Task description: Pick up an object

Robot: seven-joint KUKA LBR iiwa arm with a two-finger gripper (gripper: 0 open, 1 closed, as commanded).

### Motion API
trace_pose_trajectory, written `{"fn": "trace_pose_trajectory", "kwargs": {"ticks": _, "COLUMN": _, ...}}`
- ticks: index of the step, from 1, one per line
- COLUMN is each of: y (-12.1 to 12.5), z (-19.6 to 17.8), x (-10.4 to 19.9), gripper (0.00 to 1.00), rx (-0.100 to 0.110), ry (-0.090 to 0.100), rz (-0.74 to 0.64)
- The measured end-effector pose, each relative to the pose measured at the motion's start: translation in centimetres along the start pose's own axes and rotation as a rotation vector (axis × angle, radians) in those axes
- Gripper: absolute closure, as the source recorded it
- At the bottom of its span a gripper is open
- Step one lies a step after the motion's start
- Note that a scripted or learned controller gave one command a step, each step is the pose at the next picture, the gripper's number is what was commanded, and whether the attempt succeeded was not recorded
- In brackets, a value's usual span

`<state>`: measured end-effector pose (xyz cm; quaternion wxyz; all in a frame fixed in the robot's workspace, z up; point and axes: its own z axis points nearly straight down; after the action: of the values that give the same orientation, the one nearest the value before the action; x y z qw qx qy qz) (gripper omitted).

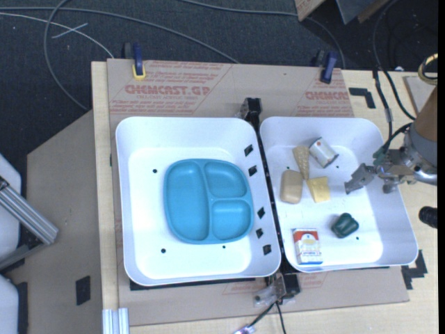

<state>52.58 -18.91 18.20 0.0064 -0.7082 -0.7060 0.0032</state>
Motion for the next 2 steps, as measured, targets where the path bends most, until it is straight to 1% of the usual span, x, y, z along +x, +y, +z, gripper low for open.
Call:
{"fn": "trace_pose_trajectory", "kwargs": {"ticks": 1, "y": 0.3, "z": -0.6, "x": 0.0, "gripper": 0.0, "rx": -0.013, "ry": -0.003, "rz": -0.004}}
{"fn": "trace_pose_trajectory", "kwargs": {"ticks": 2, "y": 1.0, "z": 5.2, "x": -0.4, "gripper": 0.0, "rx": -0.007, "ry": -0.002, "rz": -0.003}}
